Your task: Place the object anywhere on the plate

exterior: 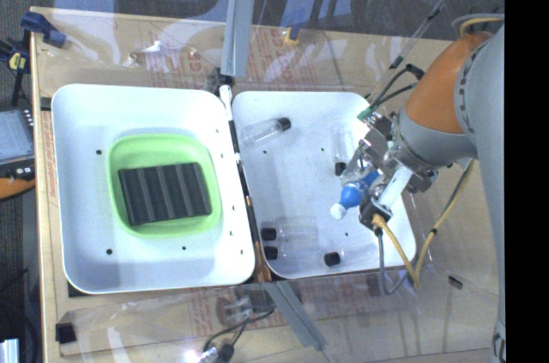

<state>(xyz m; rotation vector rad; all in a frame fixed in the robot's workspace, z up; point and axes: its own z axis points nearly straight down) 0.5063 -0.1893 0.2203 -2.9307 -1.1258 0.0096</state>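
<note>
Robot arm reaching into the right of two white bins, with a blue-and-white object at its gripper.

The left bin (69, 181) holds a green plate (163, 148) with a dark ribbed insert at its centre. In the right bin (300, 117), clear vials (262, 130) with black caps lie near the far-left corner and along the near edge. The gripper (364, 190) is over the bin's right edge; the object (350, 196) sits between its fingers, pinched and well apart from the plate.
</note>
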